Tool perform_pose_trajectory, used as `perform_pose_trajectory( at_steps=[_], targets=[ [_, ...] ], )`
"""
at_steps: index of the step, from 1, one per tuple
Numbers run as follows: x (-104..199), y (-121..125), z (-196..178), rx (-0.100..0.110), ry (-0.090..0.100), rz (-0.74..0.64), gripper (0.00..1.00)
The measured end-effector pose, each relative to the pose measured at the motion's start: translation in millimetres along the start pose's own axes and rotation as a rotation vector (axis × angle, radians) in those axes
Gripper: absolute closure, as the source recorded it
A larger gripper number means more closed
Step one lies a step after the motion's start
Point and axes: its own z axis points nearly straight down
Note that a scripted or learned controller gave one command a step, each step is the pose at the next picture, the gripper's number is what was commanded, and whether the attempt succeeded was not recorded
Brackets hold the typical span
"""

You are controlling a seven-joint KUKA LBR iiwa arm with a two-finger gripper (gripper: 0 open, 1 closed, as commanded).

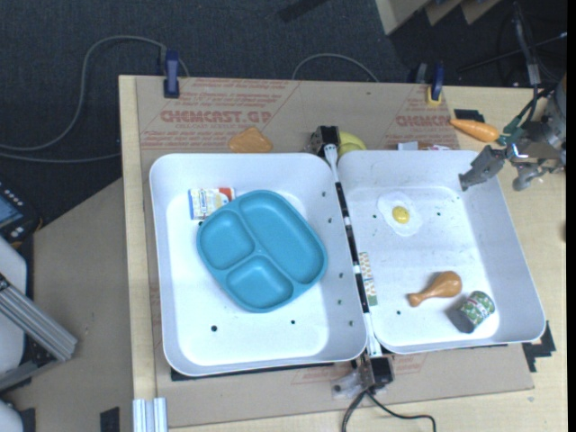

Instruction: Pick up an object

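Observation:
My gripper (499,173) hangs over the far right corner of the right bin (504,241), open, with nothing between its fingers (475,169). In that bin lie a toy fried egg (400,215) toward the back left, a brown toy drumstick (436,288) near the front, and a small green can (473,310) on its side at the front right. The left bin (180,313) holds a blue divided plate (260,249), with a small white carton (210,201) at its back left edge.
On the bench behind the bins lie an orange carrot (474,130) just left of the gripper, an orange wedge (250,139) and a yellow-green toy (349,142). Blue clamps (171,72) hold the bench's back edge. A ridge (353,250) divides the bins.

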Motion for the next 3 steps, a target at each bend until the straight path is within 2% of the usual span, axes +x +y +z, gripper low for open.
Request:
perform_pose_trajectory(
  at_steps=[1,2,3],
  targets=[
    [-13.8,-58.2,118.9,0.016,0.005,0.005,0.00],
    [14.3,-98.0,177.4,0.011,0.005,0.001,0.00],
    [11.8,-93.4,162.1,-0.004,-0.002,0.002,1.00]
  ],
)
